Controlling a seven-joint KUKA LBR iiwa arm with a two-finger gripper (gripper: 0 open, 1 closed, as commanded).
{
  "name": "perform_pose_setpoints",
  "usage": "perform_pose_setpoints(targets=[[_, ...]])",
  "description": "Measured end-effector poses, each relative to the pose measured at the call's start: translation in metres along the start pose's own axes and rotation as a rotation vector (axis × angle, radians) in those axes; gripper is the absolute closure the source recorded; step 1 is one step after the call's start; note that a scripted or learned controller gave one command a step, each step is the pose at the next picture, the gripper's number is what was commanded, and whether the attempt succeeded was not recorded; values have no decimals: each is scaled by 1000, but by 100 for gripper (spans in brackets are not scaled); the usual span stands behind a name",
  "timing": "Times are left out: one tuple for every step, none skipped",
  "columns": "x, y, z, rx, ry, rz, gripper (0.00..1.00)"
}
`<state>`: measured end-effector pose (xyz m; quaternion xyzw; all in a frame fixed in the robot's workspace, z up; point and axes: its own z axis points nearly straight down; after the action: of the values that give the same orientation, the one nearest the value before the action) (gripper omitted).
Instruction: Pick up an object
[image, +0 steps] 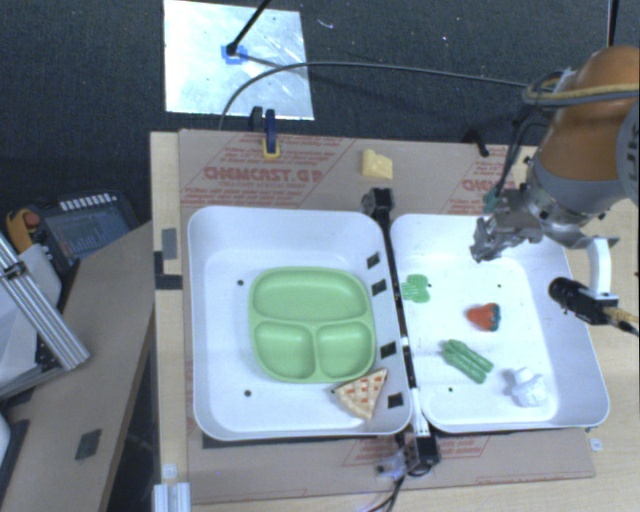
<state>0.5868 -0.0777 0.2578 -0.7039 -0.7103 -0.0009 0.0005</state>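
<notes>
In the right bin (560, 400) lay 4 small things, any of them ready to be picked: a red strawberry (484, 317) near the middle, a green leafy piece (415, 289) to its left, a green pod (467, 360) below, a white lump (527, 387) at lower right. My pincer (487, 243) hovered above the bin's upper part, gripping nothing; I could not tell its opening. The left bin (215, 300) held a green divided plate (311, 323) and a pizza slice (361, 393).

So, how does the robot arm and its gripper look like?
The arm has a rounded orange band above a grey wrist. The gripper is grey metal, small and angular. Dark cables loop over the orange part, and a white bracket hangs beside the wrist.
</notes>
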Motion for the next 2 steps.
perform_pose_setpoints(targets=[[49, 4, -3, -1, 0, -1, 100], [103, 4, -5, -1, 0, -1, 100]])
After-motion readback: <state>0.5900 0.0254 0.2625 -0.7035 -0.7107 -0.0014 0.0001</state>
